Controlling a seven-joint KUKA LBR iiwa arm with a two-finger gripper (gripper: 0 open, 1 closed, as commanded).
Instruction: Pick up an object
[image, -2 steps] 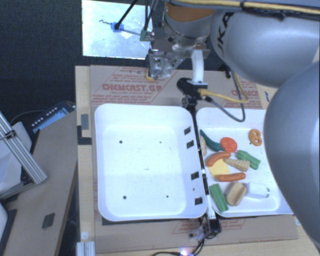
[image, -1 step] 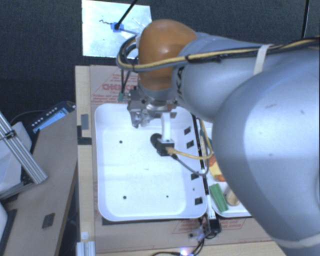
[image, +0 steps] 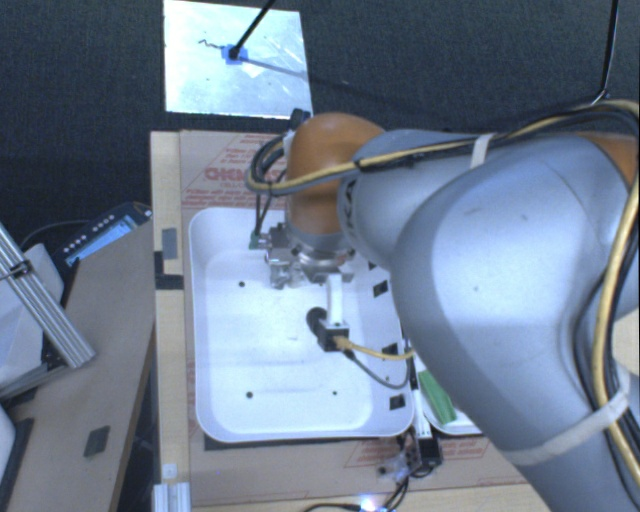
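My gripper (image: 285, 268) hangs low over the far part of the left white bin (image: 225, 400), just inside its back edge. The grey arm with its orange band covers the gripper from above, so the fingertips are hidden. A green object (image: 436, 396) lies in the right bin, showing as a strip under the arm's grey body. I see no object between the fingers.
The arm's bulk covers most of the right bin (image: 455, 428). A cardboard sheet (image: 215, 170) lies under both bins. A metal rail (image: 40, 300) and a dark device (image: 100, 232) sit on the bench at the left.
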